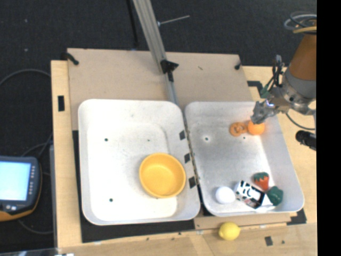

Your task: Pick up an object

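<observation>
In the right shallow white bin (277,159), near its far right corner, the grey arm's gripper (260,115) hangs directly above a small round orange ball (256,128); whether the fingers are released or clenched cannot be told. Just left of the ball lies a flat orange piece (237,128). A yellow plastic bowl (162,175) sits in the left bin (106,121).

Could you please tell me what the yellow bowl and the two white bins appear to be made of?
The yellow bowl looks like moulded plastic: uniform saturated colour, smooth surface, soft sheen along its rim. The left bin and right bin also look like plastic, thin formed sheet with rounded corners and shallow walls; their matte white floors show grey scuffing and speckling. Painted metal cannot be ruled out.
</observation>
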You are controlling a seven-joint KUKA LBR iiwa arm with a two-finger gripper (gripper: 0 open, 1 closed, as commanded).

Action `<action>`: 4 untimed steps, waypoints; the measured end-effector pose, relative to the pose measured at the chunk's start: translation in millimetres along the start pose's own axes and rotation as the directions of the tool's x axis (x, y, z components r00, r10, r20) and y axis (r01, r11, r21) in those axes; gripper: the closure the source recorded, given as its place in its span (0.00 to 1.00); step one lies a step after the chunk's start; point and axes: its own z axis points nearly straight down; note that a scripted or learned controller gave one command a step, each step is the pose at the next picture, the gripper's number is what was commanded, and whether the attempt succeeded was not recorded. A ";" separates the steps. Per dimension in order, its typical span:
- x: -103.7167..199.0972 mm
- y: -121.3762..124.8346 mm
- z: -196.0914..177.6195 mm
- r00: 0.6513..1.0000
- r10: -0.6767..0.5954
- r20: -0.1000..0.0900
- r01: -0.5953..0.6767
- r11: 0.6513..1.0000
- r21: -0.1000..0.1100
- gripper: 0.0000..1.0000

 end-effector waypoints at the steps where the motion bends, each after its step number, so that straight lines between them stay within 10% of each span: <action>1: -0.9 1.0 -26.1 1.000 -0.003 -0.001 0.003 1.000 -0.001 1.00; 4: 143.0 23.8 -14.3 1.000 -0.006 -0.002 0.006 1.000 0.001 1.00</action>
